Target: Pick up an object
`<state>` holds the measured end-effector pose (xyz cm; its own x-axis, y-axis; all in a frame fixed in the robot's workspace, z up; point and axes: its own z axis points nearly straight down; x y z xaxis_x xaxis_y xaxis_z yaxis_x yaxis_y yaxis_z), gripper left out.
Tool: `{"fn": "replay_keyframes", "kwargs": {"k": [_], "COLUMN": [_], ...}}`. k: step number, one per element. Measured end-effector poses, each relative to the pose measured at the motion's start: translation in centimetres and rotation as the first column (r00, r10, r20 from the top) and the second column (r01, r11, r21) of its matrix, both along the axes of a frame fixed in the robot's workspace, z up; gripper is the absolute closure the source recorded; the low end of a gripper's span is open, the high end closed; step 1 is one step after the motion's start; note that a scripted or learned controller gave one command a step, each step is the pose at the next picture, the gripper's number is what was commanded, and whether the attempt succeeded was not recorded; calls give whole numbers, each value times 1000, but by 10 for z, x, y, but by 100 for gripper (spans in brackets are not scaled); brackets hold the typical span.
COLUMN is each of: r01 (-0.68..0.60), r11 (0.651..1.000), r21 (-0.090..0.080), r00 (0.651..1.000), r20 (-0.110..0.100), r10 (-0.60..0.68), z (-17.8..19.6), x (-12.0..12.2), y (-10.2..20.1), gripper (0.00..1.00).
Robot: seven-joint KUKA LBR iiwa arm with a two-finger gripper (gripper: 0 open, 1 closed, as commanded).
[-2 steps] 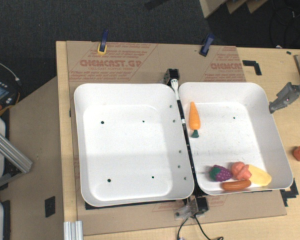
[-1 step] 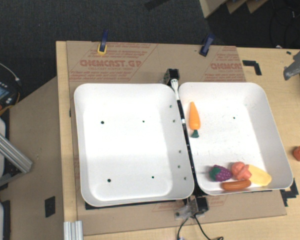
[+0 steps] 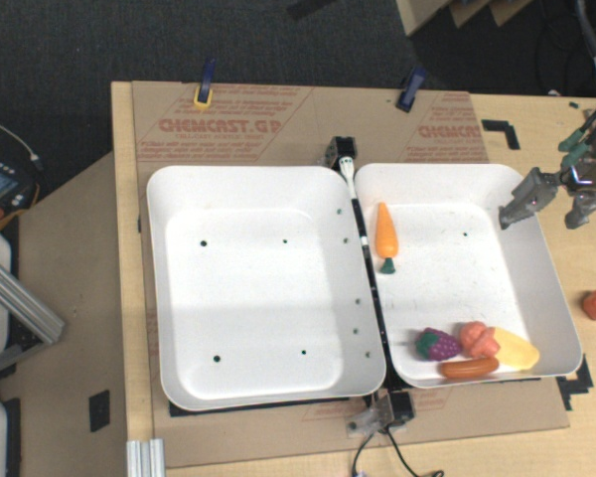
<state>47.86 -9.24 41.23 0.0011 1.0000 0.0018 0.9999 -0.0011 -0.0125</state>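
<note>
The right bin [image 3: 536,266] holds an orange carrot [image 3: 385,231] with a green tip, lying beside its left wall. In its near right corner several toy foods cluster: purple grapes [image 3: 437,344], a pink-orange piece [image 3: 480,339], a yellow piece [image 3: 518,350] and a red sausage [image 3: 469,369]. My gripper [image 3: 551,209] hangs over the bin's far right rim, open, its two grey fingers spread with nothing between them. It is well apart from the carrot and from the cluster.
The left bin [image 3: 179,266] lies beside the right one, joined by a black clip strip [image 3: 363,256]. A small orange object [image 3: 594,306] sits on the bench right of the right bin. Clamps [image 3: 207,85] hold the cardboard base at the back.
</note>
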Motion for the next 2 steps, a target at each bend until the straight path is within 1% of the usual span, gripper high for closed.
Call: {"fn": "replay_keyframes", "kwargs": {"k": [1, 2], "r01": [-7, 2], "r11": [1000, 1000], "r21": [-2, -1], "r00": [1000, 1000], "r20": [27, -3], "r10": [8, -2], "z": [130, -29], "x": [1, -1], "y": [60, 52], "gripper": [0, 0]}}
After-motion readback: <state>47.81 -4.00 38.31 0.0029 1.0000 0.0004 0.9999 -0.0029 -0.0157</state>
